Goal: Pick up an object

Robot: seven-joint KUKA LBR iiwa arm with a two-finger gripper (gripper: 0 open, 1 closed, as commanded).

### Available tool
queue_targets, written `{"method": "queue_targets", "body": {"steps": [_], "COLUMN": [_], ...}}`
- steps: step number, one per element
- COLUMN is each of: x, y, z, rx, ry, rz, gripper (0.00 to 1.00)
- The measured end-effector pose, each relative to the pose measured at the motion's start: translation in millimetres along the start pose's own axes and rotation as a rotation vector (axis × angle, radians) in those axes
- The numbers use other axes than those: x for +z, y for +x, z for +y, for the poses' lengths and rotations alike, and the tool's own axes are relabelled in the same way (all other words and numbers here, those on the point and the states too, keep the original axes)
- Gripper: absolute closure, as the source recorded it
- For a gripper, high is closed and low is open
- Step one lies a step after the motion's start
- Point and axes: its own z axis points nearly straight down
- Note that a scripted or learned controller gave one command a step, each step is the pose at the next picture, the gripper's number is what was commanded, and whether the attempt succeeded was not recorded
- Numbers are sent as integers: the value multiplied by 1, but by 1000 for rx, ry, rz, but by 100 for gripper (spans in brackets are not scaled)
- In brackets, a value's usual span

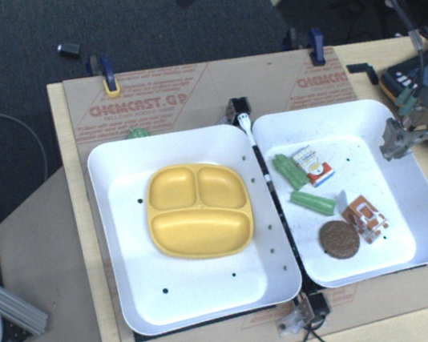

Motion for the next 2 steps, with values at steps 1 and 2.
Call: {"method": "queue_targets", "body": {"steps": [1, 2], "x": [-4, 1], "y": [-4, -10], "z": [0, -1], "rx": [2, 2], "ry": [0, 5], "rz": [0, 1], "gripper": [100, 100]}}
